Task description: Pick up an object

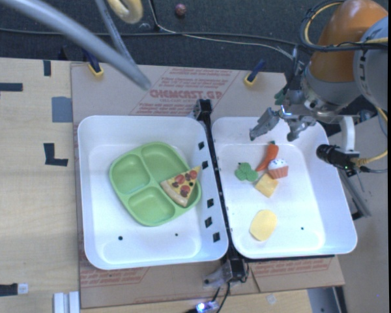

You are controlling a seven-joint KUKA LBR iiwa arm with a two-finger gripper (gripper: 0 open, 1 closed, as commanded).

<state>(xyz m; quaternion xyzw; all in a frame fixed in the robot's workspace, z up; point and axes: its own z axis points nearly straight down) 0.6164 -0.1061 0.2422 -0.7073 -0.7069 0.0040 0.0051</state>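
Toy carrot [269, 157] in right bin [326, 233], gripper [277, 128] open — just above

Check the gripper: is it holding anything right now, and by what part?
Nothing held. The gripper hangs open above the right bin, fingers spread with only air between them, above and clear of the toy carrot.

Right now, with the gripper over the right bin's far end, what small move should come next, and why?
Probably a short descent toward the carrot. The gripper hangs open just above its upper tip, with nothing between its fingers. The carrot leans against the cupcake and the cheese wedge, so coming down on its free upper end looks safest.
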